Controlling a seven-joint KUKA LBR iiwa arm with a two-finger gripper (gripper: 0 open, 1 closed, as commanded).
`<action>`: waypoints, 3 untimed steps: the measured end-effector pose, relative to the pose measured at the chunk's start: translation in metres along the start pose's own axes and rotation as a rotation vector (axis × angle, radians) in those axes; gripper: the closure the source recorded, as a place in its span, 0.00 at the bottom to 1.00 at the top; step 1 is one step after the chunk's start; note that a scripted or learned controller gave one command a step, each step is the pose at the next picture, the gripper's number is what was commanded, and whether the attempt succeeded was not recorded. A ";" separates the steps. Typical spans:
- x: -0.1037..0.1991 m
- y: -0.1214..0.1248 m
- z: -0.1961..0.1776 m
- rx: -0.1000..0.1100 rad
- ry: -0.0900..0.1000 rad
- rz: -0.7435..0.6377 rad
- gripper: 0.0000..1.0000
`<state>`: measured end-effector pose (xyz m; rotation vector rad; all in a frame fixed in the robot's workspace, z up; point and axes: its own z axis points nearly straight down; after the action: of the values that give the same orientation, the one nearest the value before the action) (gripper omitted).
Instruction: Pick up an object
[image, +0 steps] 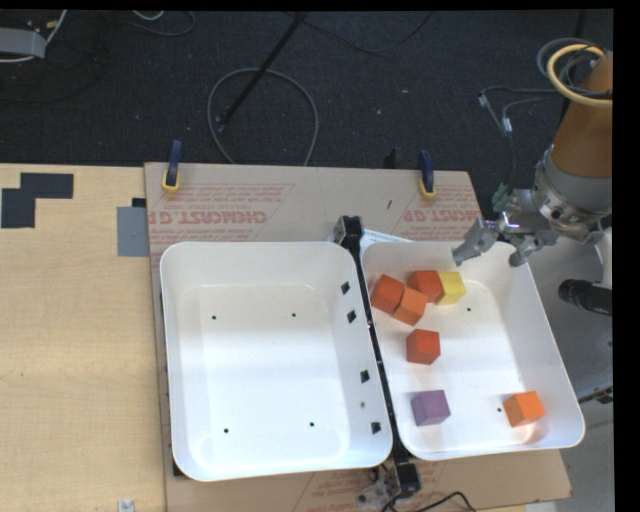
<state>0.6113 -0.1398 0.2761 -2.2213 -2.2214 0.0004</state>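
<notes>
Gripper (497, 243) hangs empty with fingers spread wide over the right bin's (545, 330) far edge, yellow cube (451, 287) lying just left and nearer.

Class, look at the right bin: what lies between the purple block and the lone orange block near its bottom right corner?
Nothing: bare white bin floor separates the purple block and orange block in the camera view.

coloured blocks (423, 346) in right bin (545, 330)
</notes>
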 end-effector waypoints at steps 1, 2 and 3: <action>0.019 -0.072 -0.049 -0.003 0.000 -0.017 0.00; 0.019 -0.071 -0.056 0.000 0.000 -0.016 1.00; 0.019 -0.071 -0.056 0.001 0.000 -0.016 0.00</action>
<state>0.5404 -0.1213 0.3321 -2.2027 -2.2387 0.0012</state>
